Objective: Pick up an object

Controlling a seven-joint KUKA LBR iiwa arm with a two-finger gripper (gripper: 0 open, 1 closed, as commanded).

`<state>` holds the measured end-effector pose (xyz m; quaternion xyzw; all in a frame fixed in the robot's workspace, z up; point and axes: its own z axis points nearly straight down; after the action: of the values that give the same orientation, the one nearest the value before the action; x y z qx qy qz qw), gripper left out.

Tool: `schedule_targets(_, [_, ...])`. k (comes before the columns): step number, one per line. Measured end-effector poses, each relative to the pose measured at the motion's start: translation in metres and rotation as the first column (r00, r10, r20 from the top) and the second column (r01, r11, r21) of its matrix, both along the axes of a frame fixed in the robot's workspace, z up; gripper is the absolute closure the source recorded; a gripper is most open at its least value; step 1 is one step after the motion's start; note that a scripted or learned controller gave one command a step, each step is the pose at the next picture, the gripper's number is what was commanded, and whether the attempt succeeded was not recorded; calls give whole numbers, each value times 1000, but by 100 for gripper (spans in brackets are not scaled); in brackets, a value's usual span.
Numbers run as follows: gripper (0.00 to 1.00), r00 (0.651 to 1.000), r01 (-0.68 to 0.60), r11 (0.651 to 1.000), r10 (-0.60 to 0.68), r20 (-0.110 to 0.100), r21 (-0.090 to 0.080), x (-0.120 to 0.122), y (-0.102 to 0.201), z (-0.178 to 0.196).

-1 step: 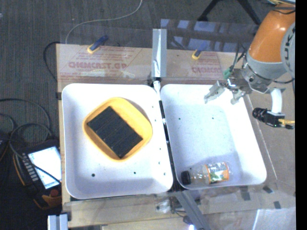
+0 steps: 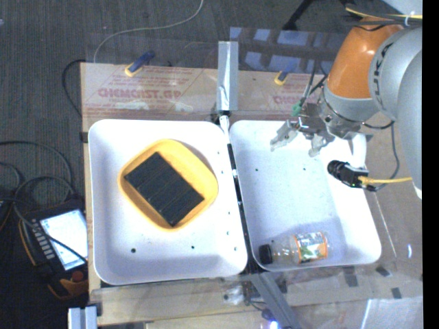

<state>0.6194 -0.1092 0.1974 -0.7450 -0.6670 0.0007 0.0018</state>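
**Spotter:** Bottle (image 2: 299, 247) first, operator: your only loose object in the right bin (image 2: 295, 190) is a small clear plastic one with an orange and green label. It lies on its side against the bin's near wall, its dark cap pointing toward the divider between the two bins.

**Operator:** And the gripper?

**Spotter:** Your gripper (image 2: 301, 137) hangs over the far end of that same right bin, close to its far wall and well apart from the bottle. Its two fingers are splayed wide, with nothing between them. The arm (image 2: 374, 60) comes in from the bin's far right corner, orange band showing just above the wrist.

**Operator:** Anything else near it?

**Spotter:** A small black fitting with a yellow cable (image 2: 374, 181) sits by the right bin's right wall, beside the wrist.

**Operator:** What about the other side?

**Spotter:** Left of the right bin, across the divider, you have the left bin (image 2: 110, 252). A yellow dish (image 2: 200, 166) rests on its floor, and a dark, ribbed rectangular pad (image 2: 164, 188) lies inside that dish, turned at an angle to the bin walls.
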Motion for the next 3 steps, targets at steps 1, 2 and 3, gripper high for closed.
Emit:
schedule_targets(1, [0, 999, -47, 999, 47, 1, -4, -54, -93, -21])
schedule_targets(2, [0, 992, 125, 992, -125, 3, -4, -113, -99, 78])
schedule_targets(3, [0, 920, 391, 920, -391, 3, -3, -134, -40, 116])
